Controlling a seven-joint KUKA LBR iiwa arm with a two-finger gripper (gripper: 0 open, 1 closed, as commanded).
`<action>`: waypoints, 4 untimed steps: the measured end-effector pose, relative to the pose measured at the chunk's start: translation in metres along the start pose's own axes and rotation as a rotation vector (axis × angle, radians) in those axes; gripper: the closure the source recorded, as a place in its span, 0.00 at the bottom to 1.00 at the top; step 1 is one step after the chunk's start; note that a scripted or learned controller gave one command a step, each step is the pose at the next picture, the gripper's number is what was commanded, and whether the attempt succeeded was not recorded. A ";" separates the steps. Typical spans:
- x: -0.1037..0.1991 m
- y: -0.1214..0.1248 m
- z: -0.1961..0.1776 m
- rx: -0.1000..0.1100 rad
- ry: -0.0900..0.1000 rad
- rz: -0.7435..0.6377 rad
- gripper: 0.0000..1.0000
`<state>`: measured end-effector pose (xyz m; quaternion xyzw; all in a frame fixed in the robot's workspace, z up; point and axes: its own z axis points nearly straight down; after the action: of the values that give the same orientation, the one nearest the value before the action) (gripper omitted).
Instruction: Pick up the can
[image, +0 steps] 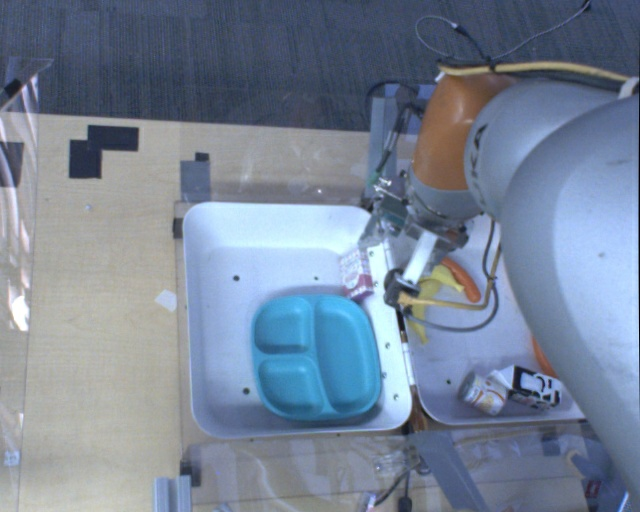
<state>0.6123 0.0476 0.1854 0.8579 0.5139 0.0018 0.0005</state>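
Can (485, 392): lying on its side near the front edge of the right bin (450, 355), just beside a black-and-white box (535, 388).
Gripper (372, 242): hanging over the wall shared by the 2 bins, toward the back and well apart from the can. From here I cannot tell whether it is spread or pressed together.
Doing it well: I'd say it needs to cross to the front of the right bin and come down spread across the can's round body, not its ends. It should stay off the box so only 1 thing gets pinched.
Left bin (220, 300): a blue divided plate (315, 355), plus a small red-and-white packet (355, 272) by the right wall, close to the gripper.
Right bin: the can, the box, and an orange thing (460, 280) further back.
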 end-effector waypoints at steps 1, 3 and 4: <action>-0.008 -0.080 0.001 0.003 -0.001 -0.098 0.00; -0.065 -0.106 -0.010 0.001 0.001 0.058 1.00; 0.000 -0.141 -0.097 -0.001 0.001 -0.090 1.00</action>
<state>0.4879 0.1142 0.2816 0.8339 0.5519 0.0023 0.0007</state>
